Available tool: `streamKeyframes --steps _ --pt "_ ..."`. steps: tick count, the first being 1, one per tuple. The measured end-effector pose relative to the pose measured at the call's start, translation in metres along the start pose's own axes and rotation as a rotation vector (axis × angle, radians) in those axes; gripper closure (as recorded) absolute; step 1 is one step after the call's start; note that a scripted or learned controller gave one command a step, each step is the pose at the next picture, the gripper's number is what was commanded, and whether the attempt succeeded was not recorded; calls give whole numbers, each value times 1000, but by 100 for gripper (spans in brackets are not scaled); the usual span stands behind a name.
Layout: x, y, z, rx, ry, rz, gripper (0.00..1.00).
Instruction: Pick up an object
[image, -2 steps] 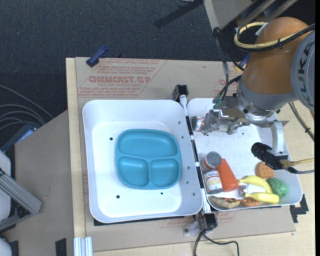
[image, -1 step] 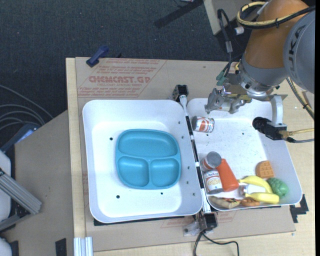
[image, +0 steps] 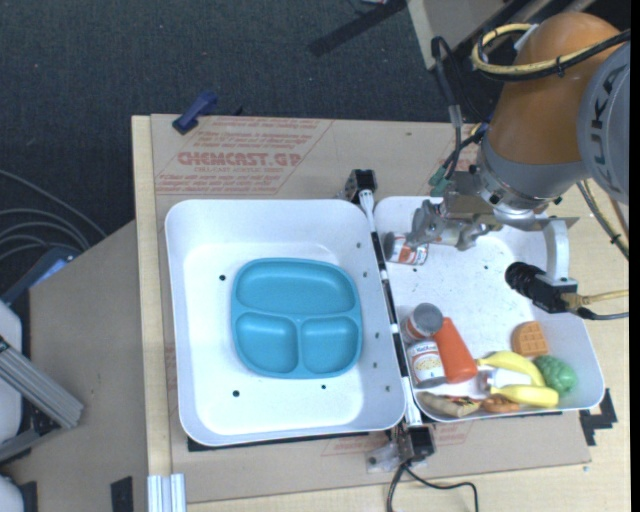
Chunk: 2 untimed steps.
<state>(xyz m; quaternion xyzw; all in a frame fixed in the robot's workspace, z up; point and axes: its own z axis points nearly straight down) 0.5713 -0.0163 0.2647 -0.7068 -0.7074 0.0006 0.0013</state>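
Note:
My gripper (image: 432, 228) hangs low over the far left corner of the right bin (image: 470, 290), under the grey and orange arm. Just below and left of it, a small red and white item (image: 407, 251) lies against the bin's left wall; whether the gripper touches it is unclear. Toward the near end of this bin lie a grey-lidded jar (image: 424, 321), a labelled jar (image: 427, 363), an orange carrot-like piece (image: 455, 350), yellow bananas (image: 522, 368), a green piece (image: 559, 376) and a brown waffle (image: 530, 338).
The left bin (image: 200, 300) holds a blue divided plate (image: 296, 317) at its middle. A black part (image: 535, 285) and cables hang from the arm over the right bin's right side. The bins' shared wall runs close beside the gripper.

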Motion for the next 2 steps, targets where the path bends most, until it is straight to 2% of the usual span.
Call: streamKeyframes --steps 1,2 --pt "26 -35 4 0 0 0 100" --pt "4 39 17 -3 -1 1 100"
